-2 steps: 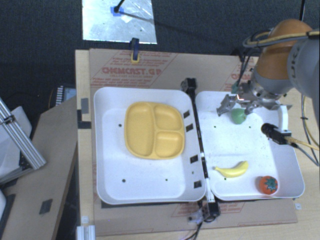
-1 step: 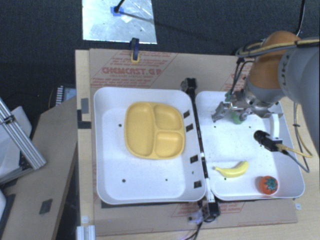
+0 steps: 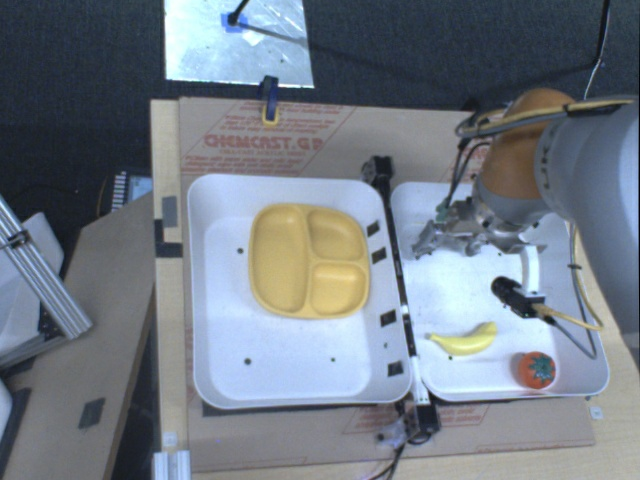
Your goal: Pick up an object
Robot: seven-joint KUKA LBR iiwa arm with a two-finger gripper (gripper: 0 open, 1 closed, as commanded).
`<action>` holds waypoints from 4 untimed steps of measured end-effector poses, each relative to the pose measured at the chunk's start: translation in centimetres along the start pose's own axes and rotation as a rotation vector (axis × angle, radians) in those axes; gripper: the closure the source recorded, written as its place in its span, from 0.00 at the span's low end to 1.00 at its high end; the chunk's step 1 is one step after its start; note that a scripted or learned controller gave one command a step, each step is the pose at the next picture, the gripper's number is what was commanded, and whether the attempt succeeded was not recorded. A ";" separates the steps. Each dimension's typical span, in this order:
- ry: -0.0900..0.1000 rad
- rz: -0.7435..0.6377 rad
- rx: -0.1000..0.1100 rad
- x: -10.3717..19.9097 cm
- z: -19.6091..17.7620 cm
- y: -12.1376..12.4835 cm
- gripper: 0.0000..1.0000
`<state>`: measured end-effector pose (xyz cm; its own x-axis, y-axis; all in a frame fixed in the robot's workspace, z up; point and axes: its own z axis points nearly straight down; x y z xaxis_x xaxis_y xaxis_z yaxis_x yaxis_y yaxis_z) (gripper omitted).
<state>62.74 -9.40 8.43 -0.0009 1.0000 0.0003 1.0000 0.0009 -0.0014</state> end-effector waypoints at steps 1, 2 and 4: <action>-0.001 0.001 -0.005 0.0 -1.3 0.1 1.00; -0.001 0.003 -0.006 -0.5 -5.8 0.0 1.00; -0.001 -0.003 -0.004 -0.7 -14.6 -0.8 1.00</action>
<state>61.91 -10.10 23.01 -0.0043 1.0000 -0.0003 1.0000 0.0043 0.0024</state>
